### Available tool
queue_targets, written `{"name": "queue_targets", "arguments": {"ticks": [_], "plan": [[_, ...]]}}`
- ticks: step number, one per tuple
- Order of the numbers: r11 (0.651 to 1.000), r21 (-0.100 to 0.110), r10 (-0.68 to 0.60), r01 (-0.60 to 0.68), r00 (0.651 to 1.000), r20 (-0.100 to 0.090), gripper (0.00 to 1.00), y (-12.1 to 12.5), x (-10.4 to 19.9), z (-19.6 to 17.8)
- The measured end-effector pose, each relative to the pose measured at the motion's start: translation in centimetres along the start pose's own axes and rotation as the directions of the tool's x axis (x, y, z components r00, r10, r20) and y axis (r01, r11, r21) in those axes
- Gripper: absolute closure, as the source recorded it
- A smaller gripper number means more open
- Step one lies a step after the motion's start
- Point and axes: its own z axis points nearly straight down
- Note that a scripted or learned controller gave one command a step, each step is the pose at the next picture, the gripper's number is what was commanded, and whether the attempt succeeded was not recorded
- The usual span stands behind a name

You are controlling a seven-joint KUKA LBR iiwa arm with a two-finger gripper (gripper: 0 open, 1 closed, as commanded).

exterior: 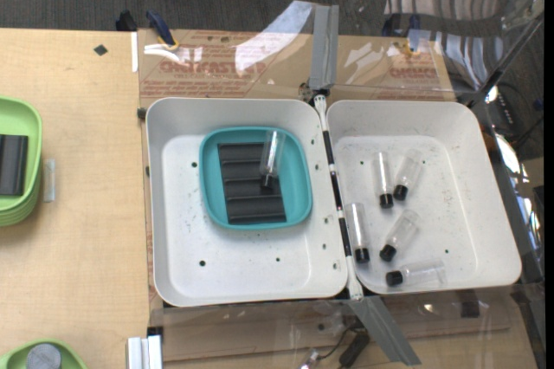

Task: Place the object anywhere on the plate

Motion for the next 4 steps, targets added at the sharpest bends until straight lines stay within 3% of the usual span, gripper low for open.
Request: {"name": "queue_targets", "arguments": {"ticks": [2,4], "plan": [[0.978,0.001,0.211,-0.211,0.978,0.0,0.0,-0.06,0.25,-1.53],[0.908,0.001,0.419,-0.419,0.908,0.0,0.0,-0.08,0.21,-1.54]]}}
